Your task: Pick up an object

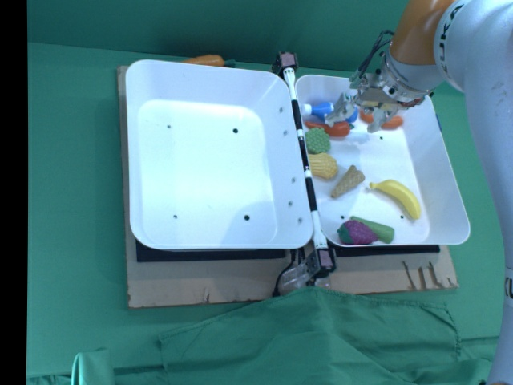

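The right bin [450, 184] holds several toy foods. At its back lie a blue and white piece [324, 109], a red pepper [335, 127] and an orange piece [386, 122]. My gripper [358, 115] hangs low over that back part, open, its fingers spread above the bin floor between the red pepper and the orange piece. Nothing sits between the fingers. Further forward lie a green bumpy fruit [318, 140], a yellow corn cob [323, 166], a tan cone [347, 181], a banana [397, 198], purple grapes [356, 233] and a green cucumber [377, 229].
The left bin [133, 143] stands beside the right one, with a black and white bar [303, 155] between them. An orange toy [205, 59] lies outside, behind the left bin. Green cloth [304, 335] is bunched at the front.
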`<control>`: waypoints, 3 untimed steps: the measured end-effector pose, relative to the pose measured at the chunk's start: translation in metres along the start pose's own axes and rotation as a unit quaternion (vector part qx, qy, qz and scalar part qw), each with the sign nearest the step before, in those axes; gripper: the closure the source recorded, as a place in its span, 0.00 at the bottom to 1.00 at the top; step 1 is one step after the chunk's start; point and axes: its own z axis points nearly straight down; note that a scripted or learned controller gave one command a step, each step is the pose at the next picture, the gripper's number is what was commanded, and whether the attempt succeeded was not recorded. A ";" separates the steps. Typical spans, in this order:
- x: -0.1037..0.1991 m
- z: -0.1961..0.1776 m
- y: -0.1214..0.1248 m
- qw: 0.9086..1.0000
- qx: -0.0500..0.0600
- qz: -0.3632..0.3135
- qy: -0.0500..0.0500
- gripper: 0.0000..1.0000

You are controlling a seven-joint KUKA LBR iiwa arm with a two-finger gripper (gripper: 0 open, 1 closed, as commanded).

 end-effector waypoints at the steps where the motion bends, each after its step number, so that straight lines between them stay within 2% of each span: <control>1: -0.001 -0.014 0.003 1.000 -0.006 0.001 -0.002 1.00; 2: 0.002 -0.061 0.008 1.000 0.005 0.000 0.000 1.00; 3: -0.002 -0.108 0.011 1.000 0.004 0.000 0.000 1.00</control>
